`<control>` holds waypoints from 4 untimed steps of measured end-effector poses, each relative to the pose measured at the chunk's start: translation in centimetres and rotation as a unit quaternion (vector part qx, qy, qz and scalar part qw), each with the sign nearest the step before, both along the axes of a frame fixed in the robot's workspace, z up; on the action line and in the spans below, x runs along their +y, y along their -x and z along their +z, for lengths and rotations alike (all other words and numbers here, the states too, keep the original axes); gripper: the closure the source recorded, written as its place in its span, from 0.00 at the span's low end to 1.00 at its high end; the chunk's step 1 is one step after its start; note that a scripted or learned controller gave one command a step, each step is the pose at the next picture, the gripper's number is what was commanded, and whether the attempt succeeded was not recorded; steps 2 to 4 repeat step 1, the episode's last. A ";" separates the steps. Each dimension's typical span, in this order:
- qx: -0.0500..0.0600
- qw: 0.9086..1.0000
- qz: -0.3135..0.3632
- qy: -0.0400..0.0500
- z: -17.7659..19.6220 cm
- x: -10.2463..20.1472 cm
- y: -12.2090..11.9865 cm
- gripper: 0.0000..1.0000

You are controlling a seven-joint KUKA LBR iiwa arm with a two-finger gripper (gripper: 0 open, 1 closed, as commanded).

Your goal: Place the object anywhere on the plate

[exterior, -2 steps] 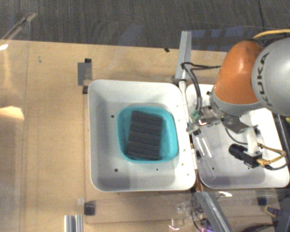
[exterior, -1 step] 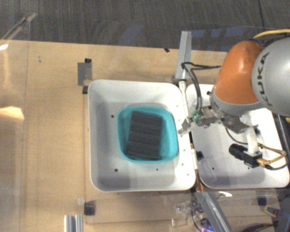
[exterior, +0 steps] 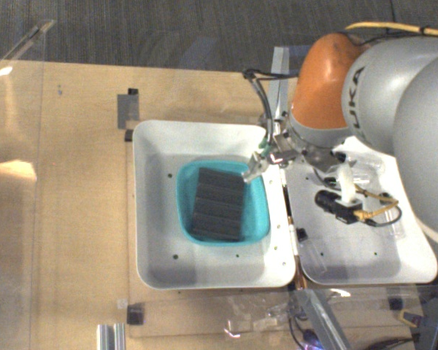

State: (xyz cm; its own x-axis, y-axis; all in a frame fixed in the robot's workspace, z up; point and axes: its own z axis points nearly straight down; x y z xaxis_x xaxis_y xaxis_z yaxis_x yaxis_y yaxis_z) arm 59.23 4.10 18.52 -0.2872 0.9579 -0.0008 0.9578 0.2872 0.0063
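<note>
While the dark ridged block (exterior: 219,203) lies on the teal plate (exterior: 259,210), the jaws' state beside its corner is unclear.

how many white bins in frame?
2. The shallow white left bin holds the teal plastic plate and ridged dark grey block; the shallow white right bin sits partly hidden under the arm.

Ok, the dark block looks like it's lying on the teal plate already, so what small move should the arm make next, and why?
Probably a short lift straight up and away to the right. The dark ribbed block lies flat within the teal plate in the left bin, so placement looks done. The gripper sits at the block's upper right corner, and backing off should avoid nudging it. Whether it has let go is unclear.
</note>
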 end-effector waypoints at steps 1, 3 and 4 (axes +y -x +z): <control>0.000 1.000 -0.021 0.000 2.1 -2.7 -0.9 0.00; 0.000 1.000 -0.021 0.000 2.1 -2.7 -0.9 0.00; 0.000 1.000 -0.021 0.000 2.1 -2.7 -0.9 0.00</control>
